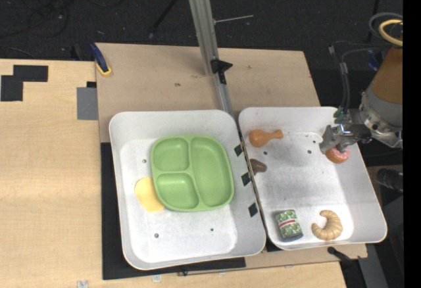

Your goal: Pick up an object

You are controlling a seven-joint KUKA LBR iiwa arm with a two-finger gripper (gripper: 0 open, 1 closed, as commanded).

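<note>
Reaching in over the right bin (368,201), the gripper (333,143) hung at the far right side, right above a pink-red round thing (339,155); whether it gripped it, I cannot tell. Left of the gripper lay an orange drumstick (264,137) and a brown lump (258,166); nearer the camera, a green can (288,225), label unreadable, and a croissant (329,225). Farther left, the other bin (131,142) held a green divided plate (192,172) and a yellow piece (147,194).

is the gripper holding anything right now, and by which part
Cannot be told. The gripper sits right at a small red-pink object by the right bin's right wall, but a grasp isn't visible.
</note>
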